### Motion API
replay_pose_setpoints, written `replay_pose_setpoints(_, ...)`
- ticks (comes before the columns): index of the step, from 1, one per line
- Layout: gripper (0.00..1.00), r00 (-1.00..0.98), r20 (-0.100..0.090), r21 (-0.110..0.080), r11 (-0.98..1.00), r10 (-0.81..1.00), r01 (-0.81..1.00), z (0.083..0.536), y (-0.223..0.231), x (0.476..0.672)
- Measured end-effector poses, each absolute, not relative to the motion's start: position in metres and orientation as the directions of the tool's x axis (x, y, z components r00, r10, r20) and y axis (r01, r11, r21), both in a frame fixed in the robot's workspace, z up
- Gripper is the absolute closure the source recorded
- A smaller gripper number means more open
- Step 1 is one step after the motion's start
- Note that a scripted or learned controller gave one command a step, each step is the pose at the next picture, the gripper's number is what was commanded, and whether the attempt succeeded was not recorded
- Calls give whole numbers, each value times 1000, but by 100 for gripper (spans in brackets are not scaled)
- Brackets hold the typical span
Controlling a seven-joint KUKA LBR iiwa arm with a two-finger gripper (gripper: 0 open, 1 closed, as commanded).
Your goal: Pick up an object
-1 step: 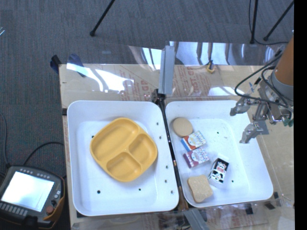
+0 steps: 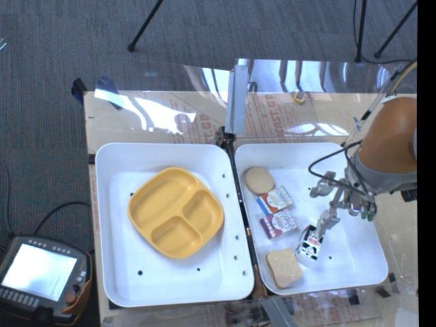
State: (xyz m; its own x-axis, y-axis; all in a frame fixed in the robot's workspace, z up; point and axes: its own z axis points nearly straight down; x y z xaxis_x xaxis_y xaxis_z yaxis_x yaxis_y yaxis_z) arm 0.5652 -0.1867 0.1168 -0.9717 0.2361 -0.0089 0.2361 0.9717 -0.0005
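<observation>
The gripper (image 2: pixel 319 231) is lowered into the right bin (image 2: pixel 361 268), with its fingers (image 2: pixel 325 223) directly above a small black-and-white milk carton (image 2: pixel 308 246); whether the fingers are spread, pressed together, or pinching the carton cannot be told from this view. The right bin also contains a round cookie (image 2: pixel 259 180), two small printed packets (image 2: pixel 276 199) (image 2: pixel 278 223) left of the gripper, and a slice of bread (image 2: pixel 284 267) just beside the carton toward the near rim. The left bin (image 2: pixel 109 182) holds a yellow divided plate (image 2: pixel 176 212), and both bins sit on the table (image 2: pixel 136 114).
</observation>
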Motion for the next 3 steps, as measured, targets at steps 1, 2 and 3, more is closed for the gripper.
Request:
replay_pose_setpoints(1, 0, -871, -34, 5, 871, 491, 491, 104, -149, 539)
replay_pose_setpoints(2, 0, -791, -38, 15, 792, 611, 611, 103, -99, 506)
replay_pose_setpoints(3, 100, -795, -26, 18, 796, 606, 606, 115, -95, 506)
